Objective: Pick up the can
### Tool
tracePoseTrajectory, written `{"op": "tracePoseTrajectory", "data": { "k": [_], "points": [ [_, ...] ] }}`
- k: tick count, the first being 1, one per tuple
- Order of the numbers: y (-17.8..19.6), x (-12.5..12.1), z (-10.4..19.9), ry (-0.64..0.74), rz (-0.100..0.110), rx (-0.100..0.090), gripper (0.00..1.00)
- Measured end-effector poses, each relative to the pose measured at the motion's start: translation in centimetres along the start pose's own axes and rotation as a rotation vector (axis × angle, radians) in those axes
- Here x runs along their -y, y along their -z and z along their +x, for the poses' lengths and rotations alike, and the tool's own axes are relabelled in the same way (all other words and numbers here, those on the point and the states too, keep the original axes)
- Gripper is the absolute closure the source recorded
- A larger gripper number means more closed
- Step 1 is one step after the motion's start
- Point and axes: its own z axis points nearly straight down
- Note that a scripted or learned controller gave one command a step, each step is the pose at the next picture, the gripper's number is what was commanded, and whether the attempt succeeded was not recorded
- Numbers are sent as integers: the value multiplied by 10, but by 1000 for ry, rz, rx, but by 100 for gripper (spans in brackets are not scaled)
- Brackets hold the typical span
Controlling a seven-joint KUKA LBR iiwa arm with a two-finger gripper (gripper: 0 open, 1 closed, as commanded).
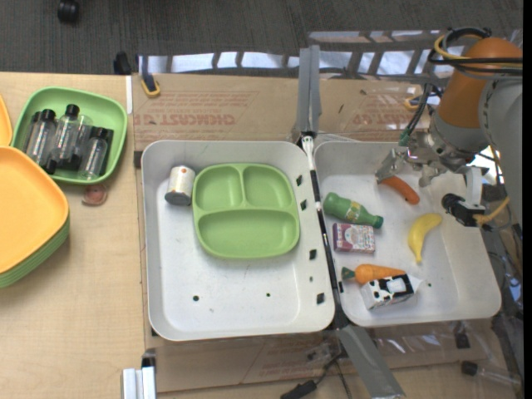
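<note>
Lying beside green tray (246,209): can (179,184), claw (411,166) well apart.

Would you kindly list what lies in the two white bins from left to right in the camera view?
Can → green divided plate → green bottle → orange carrot → banana.

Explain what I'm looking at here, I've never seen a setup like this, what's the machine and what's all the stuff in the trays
One camera looks down at a slant on a bench with two shallow white bins. The grey arm with the orange band is a robot reaching in from the right; its gripper hovers over the right bin, above a small orange item. That bin also holds a green bottle, a banana, a pink packet, a carrot and a black-and-white carton. The left bin holds a green divided plate and the can, lying beside it.
</note>
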Motion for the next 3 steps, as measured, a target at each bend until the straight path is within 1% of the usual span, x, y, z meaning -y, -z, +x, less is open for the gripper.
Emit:
{"op": "tracePoseTrajectory", "data": {
  "k": [1, 2, 3],
  "points": [
    [0, 2, 25, 35, 2, 0, 0],
    [-1, 3, 29, 32, 3, 0, 0],
    [0, 3, 33, -120, 1, -1, 0]
  ]
}}
